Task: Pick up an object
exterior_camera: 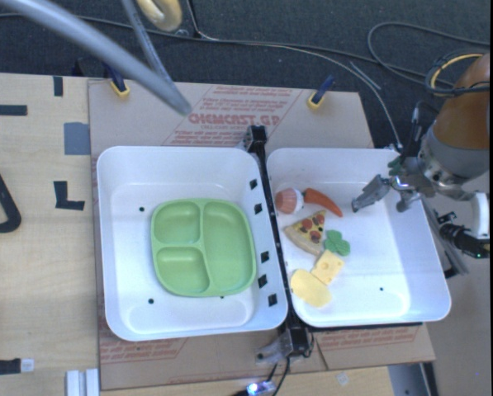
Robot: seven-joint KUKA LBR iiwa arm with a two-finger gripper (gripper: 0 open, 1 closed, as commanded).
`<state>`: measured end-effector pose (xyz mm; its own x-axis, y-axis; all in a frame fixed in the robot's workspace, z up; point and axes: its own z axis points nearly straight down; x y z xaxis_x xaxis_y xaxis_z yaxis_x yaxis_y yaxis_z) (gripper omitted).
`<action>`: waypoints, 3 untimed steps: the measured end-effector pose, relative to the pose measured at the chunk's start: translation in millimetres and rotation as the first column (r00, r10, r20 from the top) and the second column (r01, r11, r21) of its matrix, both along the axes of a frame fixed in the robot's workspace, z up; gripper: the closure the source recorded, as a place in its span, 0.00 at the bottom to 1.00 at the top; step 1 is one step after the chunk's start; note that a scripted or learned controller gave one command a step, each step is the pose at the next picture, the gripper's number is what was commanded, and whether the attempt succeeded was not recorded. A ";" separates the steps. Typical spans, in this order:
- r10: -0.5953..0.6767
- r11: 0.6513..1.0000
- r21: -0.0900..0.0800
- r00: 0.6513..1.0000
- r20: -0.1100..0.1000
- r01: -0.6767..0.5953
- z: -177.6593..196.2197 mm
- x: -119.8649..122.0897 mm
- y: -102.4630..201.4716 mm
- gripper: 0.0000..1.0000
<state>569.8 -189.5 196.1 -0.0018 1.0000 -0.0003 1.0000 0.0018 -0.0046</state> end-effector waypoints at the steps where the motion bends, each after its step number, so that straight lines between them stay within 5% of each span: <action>1: 0.000 1.000 0.001 1.000 -0.002 0.000 -59.3 4.2 8.2 0.00; 2: 0.000 1.000 -0.003 1.000 0.004 0.000 -112.0 4.1 8.4 0.00; 3: 0.001 1.000 -0.003 1.000 0.008 -0.001 -98.1 5.6 8.7 1.00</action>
